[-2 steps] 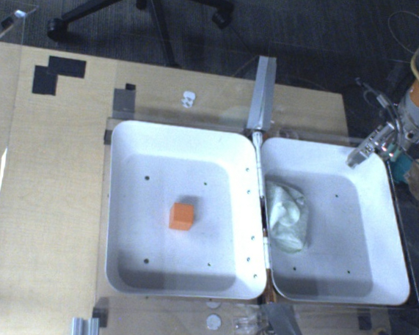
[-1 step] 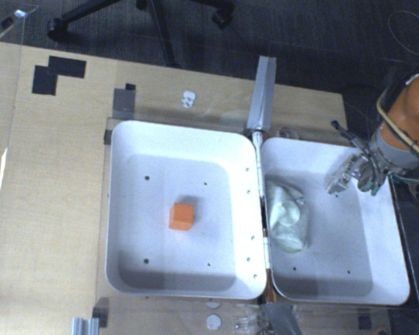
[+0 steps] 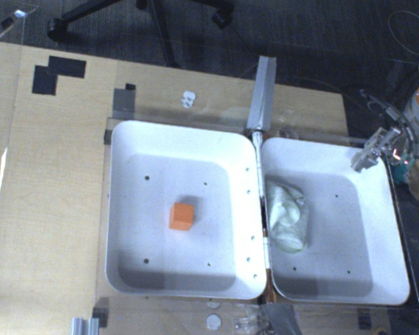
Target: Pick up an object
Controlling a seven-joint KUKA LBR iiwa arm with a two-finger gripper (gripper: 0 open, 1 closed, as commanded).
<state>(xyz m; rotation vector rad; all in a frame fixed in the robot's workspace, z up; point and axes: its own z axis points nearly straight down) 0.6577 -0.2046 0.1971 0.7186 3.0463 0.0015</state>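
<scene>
With nothing between its parted fingers, the gripper point(image 3: 365, 157) at the right bin's point(image 3: 345, 287) far-right corner may close short of the crumpled white bag point(image 3: 287, 217).

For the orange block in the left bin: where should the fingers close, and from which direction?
Probably straight from above, fingers closing on two opposite side faces of the orange block. It sits flat in the middle of the left bin, apart from the walls. The gripper is over the right bin's far corner.

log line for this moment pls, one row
gripper over right bin's far right corner | holding nothing | orange block in left bin | pale bag in right bin
</scene>
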